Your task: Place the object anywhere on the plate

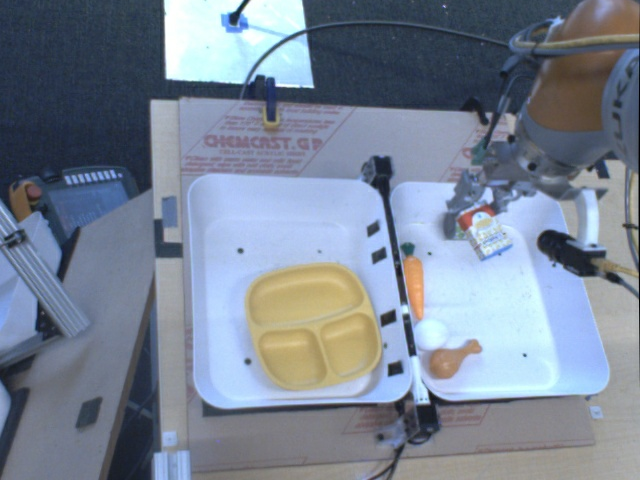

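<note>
Your gripper (470, 211) sits in the right white bin (560, 368), its fingers clenched on the small white-and-red carton (486, 233). The yellow three-compartment plastic plate (312, 323) lies in the left white bin (220, 268), well apart from the carton.
</note>
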`<action>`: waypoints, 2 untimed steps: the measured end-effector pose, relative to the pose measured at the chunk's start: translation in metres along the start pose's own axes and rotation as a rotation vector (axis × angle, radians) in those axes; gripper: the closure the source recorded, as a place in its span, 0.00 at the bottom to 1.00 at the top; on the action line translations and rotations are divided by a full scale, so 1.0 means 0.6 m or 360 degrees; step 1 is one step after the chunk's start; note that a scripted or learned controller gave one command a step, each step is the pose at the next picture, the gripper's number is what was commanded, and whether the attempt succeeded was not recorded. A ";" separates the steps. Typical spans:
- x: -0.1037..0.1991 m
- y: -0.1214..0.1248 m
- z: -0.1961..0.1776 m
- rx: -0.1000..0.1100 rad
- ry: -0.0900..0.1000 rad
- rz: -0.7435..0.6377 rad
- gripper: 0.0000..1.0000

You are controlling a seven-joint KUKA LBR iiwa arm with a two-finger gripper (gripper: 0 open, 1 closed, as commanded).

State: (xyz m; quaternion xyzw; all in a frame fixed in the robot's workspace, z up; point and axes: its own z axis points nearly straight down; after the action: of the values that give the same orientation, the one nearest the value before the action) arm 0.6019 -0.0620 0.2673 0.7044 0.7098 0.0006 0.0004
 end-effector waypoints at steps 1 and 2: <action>0.088 0.009 -0.001 -0.0001 0.0001 -0.0001 1.00; 0.175 0.000 0.008 0.0000 0.0002 -0.0003 1.00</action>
State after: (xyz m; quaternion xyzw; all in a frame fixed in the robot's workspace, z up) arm 0.6010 0.0432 0.2623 0.7038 0.7104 0.0011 -0.0002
